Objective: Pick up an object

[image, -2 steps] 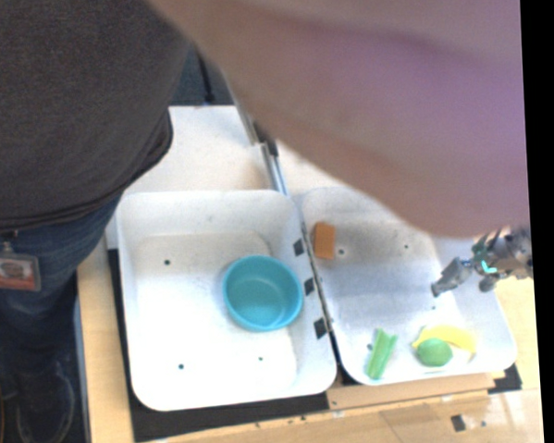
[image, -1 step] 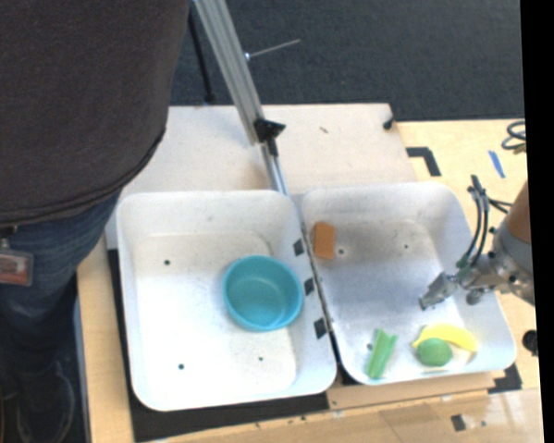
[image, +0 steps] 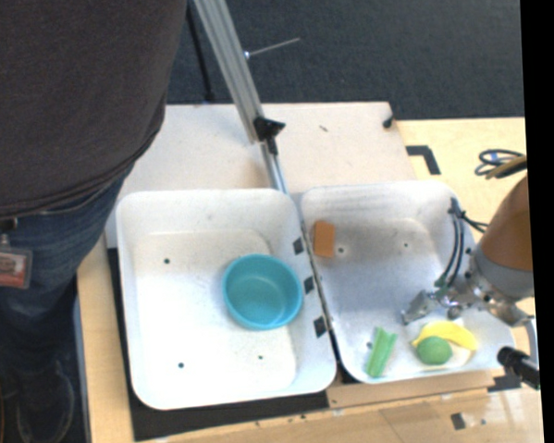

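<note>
My gripper [image: 446,314] hangs low over the front right part of the right bin [image: 378,206], open, with its metal fingers [image: 416,309] spread just above a yellow banana-shaped piece [image: 452,333]. A green ball [image: 434,350] lies against that yellow piece on its front side. A green stick [image: 380,353] lies to their left near the bin's front wall. An orange block [image: 323,238] sits at the bin's far left. I see nothing held between the fingers.
The left bin [image: 166,222] holds a blue bowl [image: 262,291] near its right wall. A metal pole [image: 242,88] rises behind the two bins. A person in dark clothes [image: 58,107] stands at the left, leaning over the bench.
</note>
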You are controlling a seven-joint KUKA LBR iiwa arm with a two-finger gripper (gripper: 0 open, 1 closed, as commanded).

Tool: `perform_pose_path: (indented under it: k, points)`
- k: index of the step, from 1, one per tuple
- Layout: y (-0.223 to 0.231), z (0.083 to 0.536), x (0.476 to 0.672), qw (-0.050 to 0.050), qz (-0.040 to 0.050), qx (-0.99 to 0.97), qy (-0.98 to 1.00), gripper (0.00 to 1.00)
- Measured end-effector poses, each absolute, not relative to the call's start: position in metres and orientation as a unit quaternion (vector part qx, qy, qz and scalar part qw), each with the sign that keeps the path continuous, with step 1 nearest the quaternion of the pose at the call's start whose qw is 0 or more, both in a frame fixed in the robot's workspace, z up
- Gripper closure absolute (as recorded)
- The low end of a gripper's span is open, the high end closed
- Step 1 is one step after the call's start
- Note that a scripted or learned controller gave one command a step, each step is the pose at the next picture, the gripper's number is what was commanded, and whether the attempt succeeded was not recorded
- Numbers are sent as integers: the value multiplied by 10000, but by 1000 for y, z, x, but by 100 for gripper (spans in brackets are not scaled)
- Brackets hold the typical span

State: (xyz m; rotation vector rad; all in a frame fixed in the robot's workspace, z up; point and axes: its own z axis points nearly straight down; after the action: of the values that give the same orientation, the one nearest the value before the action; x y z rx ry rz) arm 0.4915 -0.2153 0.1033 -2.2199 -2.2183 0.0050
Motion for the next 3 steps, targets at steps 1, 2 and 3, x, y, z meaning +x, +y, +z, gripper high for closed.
perform_pose_path:
  k: [1, 2, 3]
  points:
    - [-216, 101, 492, -8, 3, -7081, -7061, 0]
    - [-217, 113, 494, -26, -13, -7096, -7046, 100]
    - [-220, 158, 502, -37, -15, -7060, -7082, 100]
